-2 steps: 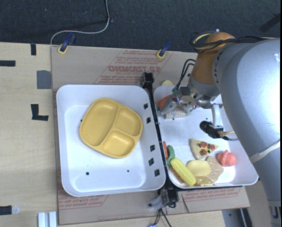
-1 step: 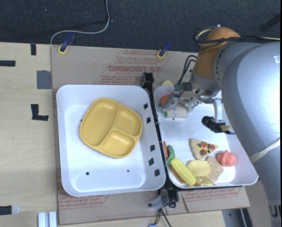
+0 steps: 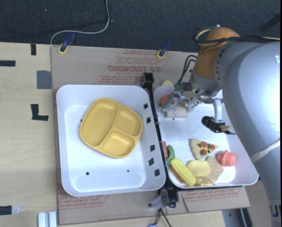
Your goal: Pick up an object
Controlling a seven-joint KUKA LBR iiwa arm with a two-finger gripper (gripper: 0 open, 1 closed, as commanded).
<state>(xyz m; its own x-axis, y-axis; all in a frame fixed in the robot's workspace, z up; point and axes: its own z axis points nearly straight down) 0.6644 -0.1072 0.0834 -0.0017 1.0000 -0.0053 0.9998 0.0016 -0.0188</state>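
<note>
Waffle piece (image 3: 179, 112) directly under tool (image 3: 177, 102) — right bin (image 3: 247, 176).

One fixed camera looks down at a slant on my bench (image 3: 22, 126), framing both white bins (image 3: 65, 141) fully. My arm (image 3: 254, 89) enters from the frame's right.

1. The worktop (image 3: 18, 126) is light wood with black angular marks.
2. A cardboard sheet (image 3: 126, 65) lies on it, held by two clips at its far edge.
3. Two white bins sit side by side on the cardboard: the left bin (image 3: 67, 141) and the right bin (image 3: 244, 176), touching along their inner edges.
</note>
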